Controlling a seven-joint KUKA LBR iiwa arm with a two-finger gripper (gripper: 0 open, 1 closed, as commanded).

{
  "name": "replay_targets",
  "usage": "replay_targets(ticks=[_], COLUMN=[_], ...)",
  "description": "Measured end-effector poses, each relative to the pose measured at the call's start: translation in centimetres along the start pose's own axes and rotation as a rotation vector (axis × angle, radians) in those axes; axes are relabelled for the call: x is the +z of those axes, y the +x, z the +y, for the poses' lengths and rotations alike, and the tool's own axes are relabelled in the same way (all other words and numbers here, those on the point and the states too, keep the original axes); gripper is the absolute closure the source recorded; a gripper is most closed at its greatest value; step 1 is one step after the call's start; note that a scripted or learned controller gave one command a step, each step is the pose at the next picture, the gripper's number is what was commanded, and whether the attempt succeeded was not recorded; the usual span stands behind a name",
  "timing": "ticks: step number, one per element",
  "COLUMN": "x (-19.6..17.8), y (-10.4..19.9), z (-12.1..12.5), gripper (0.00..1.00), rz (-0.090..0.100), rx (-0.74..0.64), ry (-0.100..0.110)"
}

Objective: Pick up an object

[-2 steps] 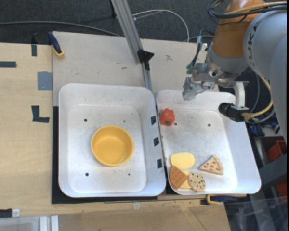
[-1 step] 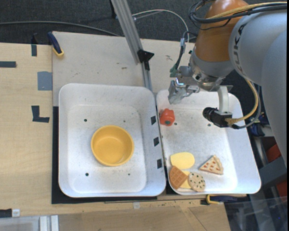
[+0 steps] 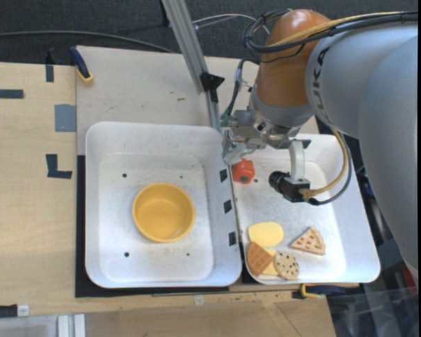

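Note:
A small red-orange toy tomato (image 3: 243, 171) lies at the left edge of the right bin (image 3: 351, 258), close to the wall between the two bins. My gripper (image 3: 236, 153) hangs directly over it, its tip touching or almost touching the tomato's top. The orange wrist and grey arm cover the bin's back part. Near the front of the same bin lie a yellow oval piece (image 3: 266, 234), a waffle (image 3: 259, 258), a chocolate-chip cookie (image 3: 286, 265) and a pizza slice (image 3: 308, 242).
A yellow bowl (image 3: 163, 211) stands upright in the middle of the left bin (image 3: 105, 146). A slanted metal pole (image 3: 186, 34) rises behind the bins. A black fitting with a cable (image 3: 289, 186) hangs from the wrist over the right bin.

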State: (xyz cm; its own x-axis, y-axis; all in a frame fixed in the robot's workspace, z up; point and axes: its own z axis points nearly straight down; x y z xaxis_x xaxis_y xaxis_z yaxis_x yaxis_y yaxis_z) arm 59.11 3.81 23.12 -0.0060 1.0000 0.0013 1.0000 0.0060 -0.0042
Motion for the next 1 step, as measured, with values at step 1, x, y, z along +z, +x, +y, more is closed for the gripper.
replay_targets(ticks=[1], x=[0.98], y=[4.83], z=[-1.82], gripper=[1.00], rz=[-0.001], rx=[0.000], ry=[0.000])
